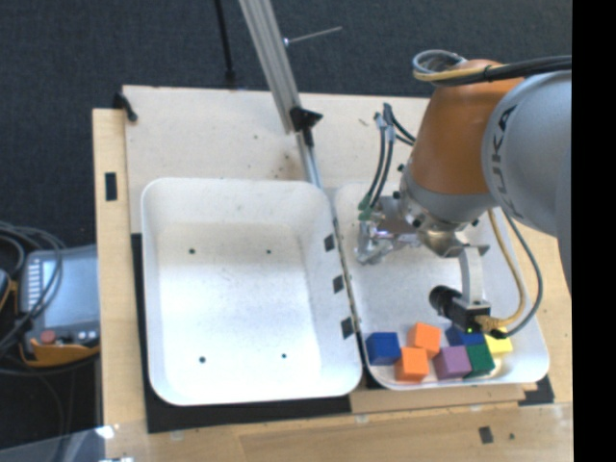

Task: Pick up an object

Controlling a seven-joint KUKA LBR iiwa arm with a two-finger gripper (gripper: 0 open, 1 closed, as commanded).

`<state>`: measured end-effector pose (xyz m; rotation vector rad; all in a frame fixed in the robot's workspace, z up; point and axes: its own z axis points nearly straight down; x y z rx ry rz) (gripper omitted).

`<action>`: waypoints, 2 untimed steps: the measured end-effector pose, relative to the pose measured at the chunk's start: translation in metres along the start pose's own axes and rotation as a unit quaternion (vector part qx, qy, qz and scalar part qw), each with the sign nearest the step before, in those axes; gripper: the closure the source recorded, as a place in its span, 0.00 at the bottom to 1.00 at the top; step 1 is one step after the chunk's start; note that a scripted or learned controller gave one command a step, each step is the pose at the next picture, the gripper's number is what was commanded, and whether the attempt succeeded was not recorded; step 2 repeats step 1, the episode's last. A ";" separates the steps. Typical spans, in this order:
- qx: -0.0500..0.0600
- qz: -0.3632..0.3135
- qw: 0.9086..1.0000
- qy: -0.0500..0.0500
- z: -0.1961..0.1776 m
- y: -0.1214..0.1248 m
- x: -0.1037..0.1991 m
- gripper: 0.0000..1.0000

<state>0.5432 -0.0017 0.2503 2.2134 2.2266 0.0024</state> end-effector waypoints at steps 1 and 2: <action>0.002 0.000 1.000 0.000 0.014 0.003 0.052 1.00; 0.002 0.000 1.000 0.000 0.014 0.003 0.052 1.00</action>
